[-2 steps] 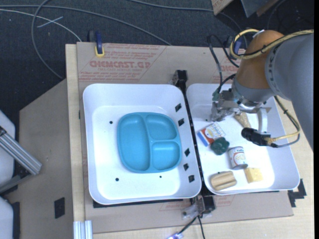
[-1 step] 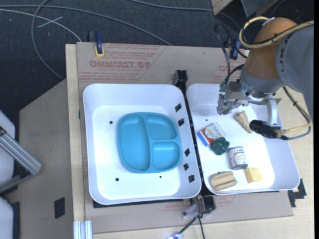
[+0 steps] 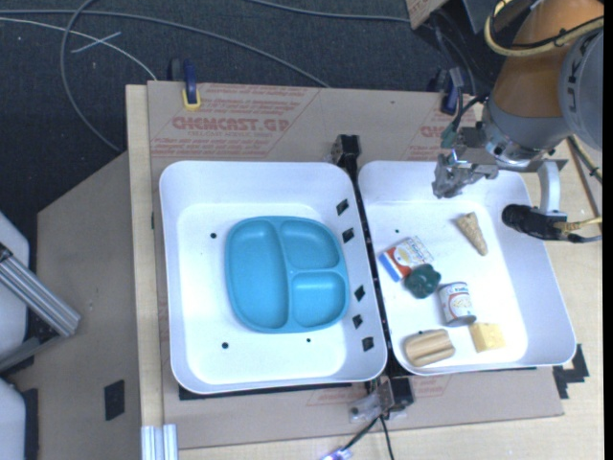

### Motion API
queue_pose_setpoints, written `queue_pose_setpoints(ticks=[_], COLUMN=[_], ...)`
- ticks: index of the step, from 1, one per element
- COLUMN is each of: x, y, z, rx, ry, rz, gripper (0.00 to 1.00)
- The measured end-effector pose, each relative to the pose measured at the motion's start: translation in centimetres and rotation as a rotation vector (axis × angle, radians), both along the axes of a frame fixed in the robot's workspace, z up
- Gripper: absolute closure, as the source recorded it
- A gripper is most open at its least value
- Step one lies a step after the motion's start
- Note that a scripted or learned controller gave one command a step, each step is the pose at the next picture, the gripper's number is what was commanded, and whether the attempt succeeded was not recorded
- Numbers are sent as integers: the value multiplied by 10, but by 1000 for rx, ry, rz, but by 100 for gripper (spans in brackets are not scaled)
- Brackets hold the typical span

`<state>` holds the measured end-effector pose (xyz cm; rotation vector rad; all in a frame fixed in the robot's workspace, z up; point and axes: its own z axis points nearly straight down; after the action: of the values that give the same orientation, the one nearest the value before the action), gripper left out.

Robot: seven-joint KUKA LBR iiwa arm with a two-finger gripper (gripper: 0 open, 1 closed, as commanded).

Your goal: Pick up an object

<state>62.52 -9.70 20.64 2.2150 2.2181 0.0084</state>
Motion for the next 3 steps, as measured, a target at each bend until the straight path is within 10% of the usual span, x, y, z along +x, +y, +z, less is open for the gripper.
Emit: queue_pose_setpoints(ticks=[1,3], x=[1,5], y=[0,111], z=[11,29], rx=[1,4], ry=[6,6], rz=[-1,5], gripper=[100,100])
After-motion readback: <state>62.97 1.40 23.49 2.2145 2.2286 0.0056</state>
